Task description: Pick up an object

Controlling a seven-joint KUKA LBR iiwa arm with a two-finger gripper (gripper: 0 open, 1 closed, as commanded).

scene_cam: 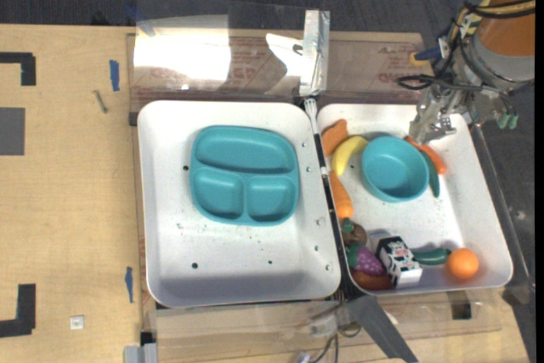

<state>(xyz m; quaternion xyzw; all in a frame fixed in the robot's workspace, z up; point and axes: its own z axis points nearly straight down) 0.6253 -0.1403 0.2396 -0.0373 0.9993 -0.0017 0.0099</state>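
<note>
A tan wooden bench [59,208] bore two shallow white bins side by side, and over the far end of the right bin [480,208] hung the gripper [432,125], its fingers too blurred to tell whether they stood apart or together. Just below them sat a teal bowl [394,168], a carrot [427,155] at its rim touching close under the fingertips, a banana [347,153] beyond it. Farther off lay an orange [463,264], and the left bin [161,251] held a teal divided plate [244,174].
</note>
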